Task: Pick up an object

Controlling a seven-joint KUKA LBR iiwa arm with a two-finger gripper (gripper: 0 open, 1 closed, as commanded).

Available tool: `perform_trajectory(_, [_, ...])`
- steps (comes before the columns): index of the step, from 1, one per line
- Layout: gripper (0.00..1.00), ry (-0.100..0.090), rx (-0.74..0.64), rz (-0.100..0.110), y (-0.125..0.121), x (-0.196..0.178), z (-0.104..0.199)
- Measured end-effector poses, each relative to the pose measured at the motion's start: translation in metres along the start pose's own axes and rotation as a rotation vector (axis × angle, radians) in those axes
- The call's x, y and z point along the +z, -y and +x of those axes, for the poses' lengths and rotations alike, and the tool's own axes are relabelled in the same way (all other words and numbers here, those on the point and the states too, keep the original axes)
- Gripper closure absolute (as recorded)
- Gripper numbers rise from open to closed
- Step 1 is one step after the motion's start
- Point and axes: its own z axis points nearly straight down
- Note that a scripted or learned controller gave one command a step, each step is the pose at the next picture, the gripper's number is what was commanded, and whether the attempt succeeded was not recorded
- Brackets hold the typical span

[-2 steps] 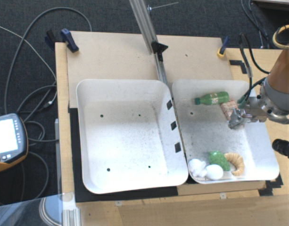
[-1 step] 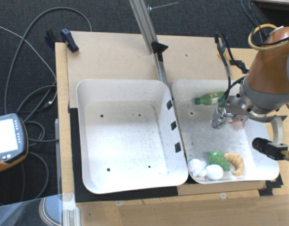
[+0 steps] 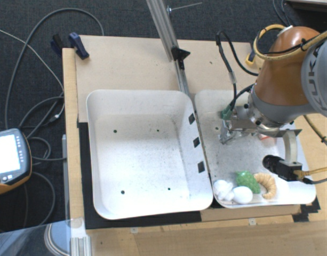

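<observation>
White plastic formed the two shallow bins on the bench. In the bin on the view's right (image 3: 216,159), along its near edge, lay a cluster: small white egg-like rounds (image 3: 232,192), a bumpy green plastic lump (image 3: 248,180) and a curved tan piece (image 3: 268,184) shaped like a croissant, all close together. The grey-and-orange arm's gripper (image 3: 225,136) hung over bare bin floor farther back, apart from the cluster. Whether it was released or clenched could not be told. A good pick probably meant moving toward the near edge, choosing an outer item and descending squarely, leaving its neighbours undisturbed.
</observation>
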Motion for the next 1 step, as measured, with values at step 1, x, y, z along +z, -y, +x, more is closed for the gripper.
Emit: perform_trajectory(1, [1.0,0.0,0.001,0.006,-0.0034,0.0144,0.056])
